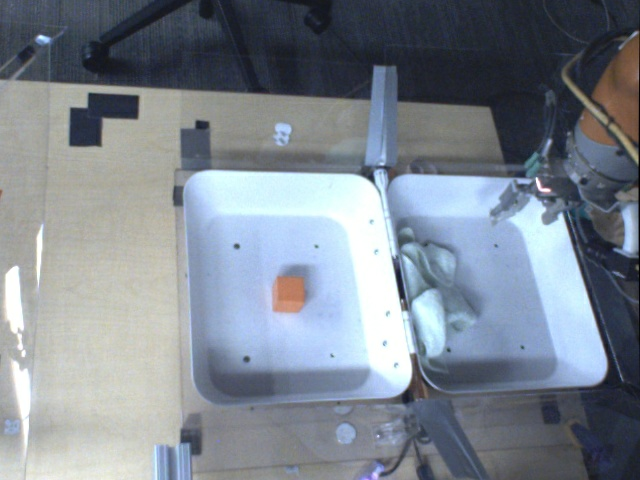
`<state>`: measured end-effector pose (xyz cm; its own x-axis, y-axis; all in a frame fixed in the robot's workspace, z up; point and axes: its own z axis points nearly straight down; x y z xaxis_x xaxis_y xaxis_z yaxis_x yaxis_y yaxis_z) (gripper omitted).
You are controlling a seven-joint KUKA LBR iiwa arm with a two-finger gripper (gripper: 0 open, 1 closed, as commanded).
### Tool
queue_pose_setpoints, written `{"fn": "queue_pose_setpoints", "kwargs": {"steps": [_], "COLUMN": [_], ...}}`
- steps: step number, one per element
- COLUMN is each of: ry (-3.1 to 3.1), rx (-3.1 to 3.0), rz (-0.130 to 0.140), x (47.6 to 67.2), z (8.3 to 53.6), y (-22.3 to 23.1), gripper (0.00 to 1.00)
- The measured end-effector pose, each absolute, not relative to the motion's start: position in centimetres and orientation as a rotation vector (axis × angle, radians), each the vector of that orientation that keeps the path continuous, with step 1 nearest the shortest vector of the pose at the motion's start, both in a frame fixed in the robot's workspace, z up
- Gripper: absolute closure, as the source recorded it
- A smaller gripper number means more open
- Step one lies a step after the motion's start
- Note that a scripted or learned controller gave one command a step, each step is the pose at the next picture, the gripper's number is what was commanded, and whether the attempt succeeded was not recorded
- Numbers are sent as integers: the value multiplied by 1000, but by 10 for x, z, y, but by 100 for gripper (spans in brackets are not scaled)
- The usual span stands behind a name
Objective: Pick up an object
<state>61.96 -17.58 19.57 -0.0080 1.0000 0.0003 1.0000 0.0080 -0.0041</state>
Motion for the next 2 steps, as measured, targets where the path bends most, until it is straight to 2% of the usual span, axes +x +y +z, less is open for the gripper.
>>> {"fn": "queue_pose_setpoints", "kwargs": {"steps": [1, 2], "ry": [-2181, -2256], "rx": [-2265, -2187], "rz": [-1, 1], "x": [648, 648], "z": [93, 88], "y": [-193, -187], "gripper": [0, 0]}}
